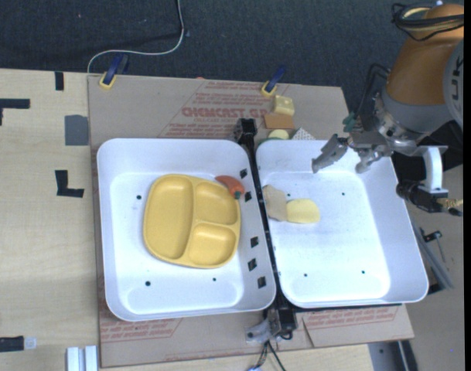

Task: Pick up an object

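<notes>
So far nothing is picked: the gripper [346, 158] hangs spread and empty over the right bin [378, 238], above the pale yellow object [302, 211].

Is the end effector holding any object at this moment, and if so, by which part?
Nothing is held. The open end effector hangs over the right white plastic bin, apart from the pale yellow soft lump lying in it.
</notes>
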You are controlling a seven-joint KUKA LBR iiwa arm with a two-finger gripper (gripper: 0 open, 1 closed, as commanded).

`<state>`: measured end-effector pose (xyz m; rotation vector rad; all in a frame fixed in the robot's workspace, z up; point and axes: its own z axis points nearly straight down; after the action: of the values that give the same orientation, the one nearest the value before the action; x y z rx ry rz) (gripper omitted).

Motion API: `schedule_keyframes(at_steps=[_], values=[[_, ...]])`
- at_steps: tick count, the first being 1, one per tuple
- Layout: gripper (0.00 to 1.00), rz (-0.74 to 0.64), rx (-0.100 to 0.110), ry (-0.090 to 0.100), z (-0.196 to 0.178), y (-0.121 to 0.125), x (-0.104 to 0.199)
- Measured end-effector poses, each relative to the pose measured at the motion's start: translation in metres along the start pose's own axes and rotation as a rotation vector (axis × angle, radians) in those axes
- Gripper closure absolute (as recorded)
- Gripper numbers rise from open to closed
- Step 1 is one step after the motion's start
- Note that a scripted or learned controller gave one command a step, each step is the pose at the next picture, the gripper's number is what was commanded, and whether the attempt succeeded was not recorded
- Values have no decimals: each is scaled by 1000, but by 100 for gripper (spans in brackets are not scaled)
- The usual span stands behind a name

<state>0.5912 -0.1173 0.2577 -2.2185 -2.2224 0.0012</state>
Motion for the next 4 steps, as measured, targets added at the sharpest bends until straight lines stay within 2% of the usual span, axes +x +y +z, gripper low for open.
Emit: schedule_keyframes(at_steps=[1, 2, 3, 4], values=[[0, 4, 8, -1, 124, 14, -44], [0, -3, 0, -2, 176, 13, 11], [100, 0, -3, -2, 162, 14, 9], [0, 0, -3, -2, 163, 14, 9]])
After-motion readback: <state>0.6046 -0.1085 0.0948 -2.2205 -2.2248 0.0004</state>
